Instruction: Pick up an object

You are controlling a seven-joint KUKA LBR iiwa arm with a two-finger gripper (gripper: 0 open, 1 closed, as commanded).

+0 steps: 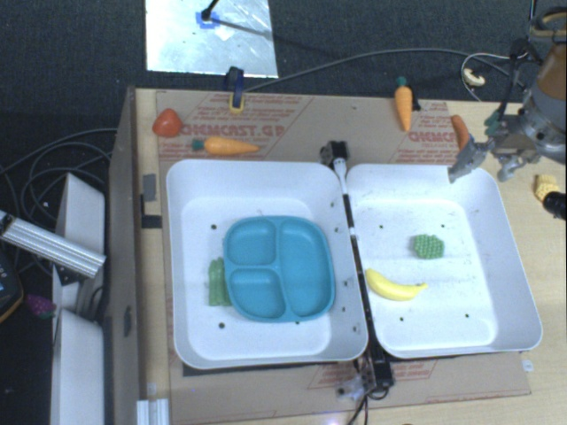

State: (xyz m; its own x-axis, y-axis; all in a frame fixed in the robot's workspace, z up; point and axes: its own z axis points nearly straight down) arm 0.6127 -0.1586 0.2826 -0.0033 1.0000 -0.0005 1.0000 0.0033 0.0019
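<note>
Though arm cropped at right, gripper fingers spread, nothing between, above right bin corner.

A blue divided plate lies in the left white bin, with a green piece tucked against its left edge. On the cardboard-covered tabletop above the bins lie a tomato and a carrot at upper left, another carrot toward upper right, and a yellow-blue clamp at the rear edge. A shiny metal sheet sits at the top of the frame. Dark cables coil at the left.
</note>
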